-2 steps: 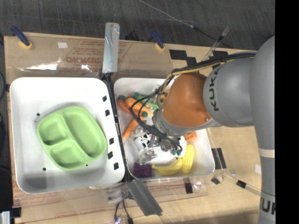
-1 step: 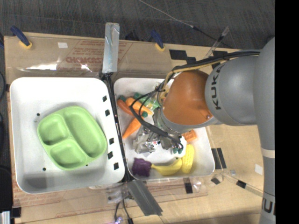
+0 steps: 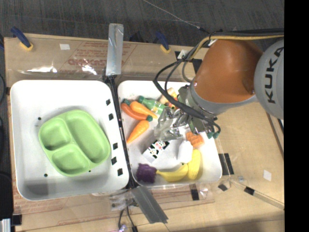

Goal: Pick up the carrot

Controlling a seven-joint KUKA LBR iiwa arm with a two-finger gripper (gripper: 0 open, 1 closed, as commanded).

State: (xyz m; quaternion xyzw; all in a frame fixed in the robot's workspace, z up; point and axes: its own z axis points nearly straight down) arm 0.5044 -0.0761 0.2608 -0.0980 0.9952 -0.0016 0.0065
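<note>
The gripper [image 3: 168,124], whose grip I couldn't tell, hung in the right bin [image 3: 126,88] just right of the carrot [image 3: 138,129], which lay slantwise

Two white bins sit side by side, the left bin [image 3: 24,129] and the right bin [image 3: 212,170]. One green divided plate [image 3: 73,141] lies in the left one. The right one holds, as far as the arm lets me count, three carrots [image 3: 137,129], two bananas [image 3: 186,170], one purple piece [image 3: 146,173] and one black-and-white piece [image 3: 157,149].
</note>
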